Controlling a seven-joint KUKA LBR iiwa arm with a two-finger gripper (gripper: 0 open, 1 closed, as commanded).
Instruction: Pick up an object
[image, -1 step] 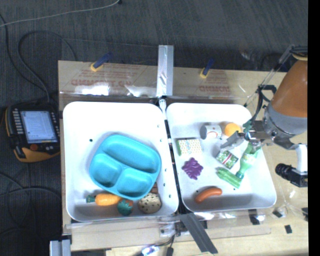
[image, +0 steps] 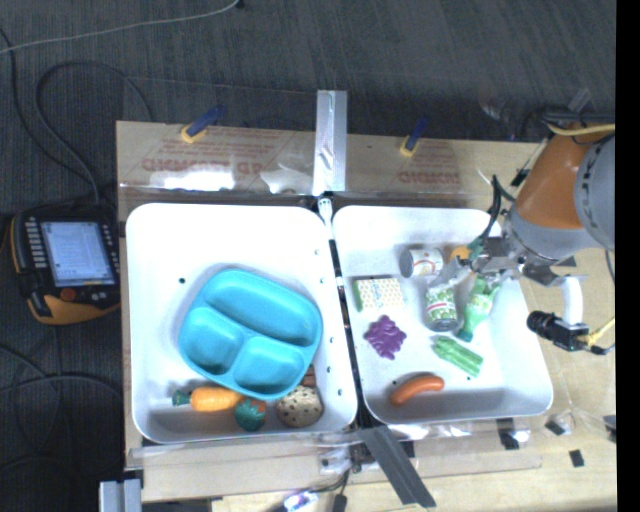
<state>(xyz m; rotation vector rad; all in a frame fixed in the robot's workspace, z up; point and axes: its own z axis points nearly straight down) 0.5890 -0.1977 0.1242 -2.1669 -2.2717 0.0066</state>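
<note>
The right bin (image: 520, 385) holds a small white can (image: 424, 262), a labelled can (image: 441, 306), a green bottle (image: 479, 305), purple grapes (image: 385, 336), a green pod (image: 458, 354), a red sausage (image: 417, 387) and a dotted green-white block (image: 380, 293). My gripper (image: 483, 263) hangs over the bin's upper right part, just above the green bottle and right of the small white can. The wrist housing covers much of it from this angle.
The left bin (image: 160, 240) holds a blue divided plate (image: 250, 330), with a carrot (image: 212, 400), a teal ball (image: 250, 413) and a speckled cookie (image: 299, 406) along its front wall. A metal divider (image: 330, 140) stands behind the bins. A pendant (image: 68, 262) lies at far left.
</note>
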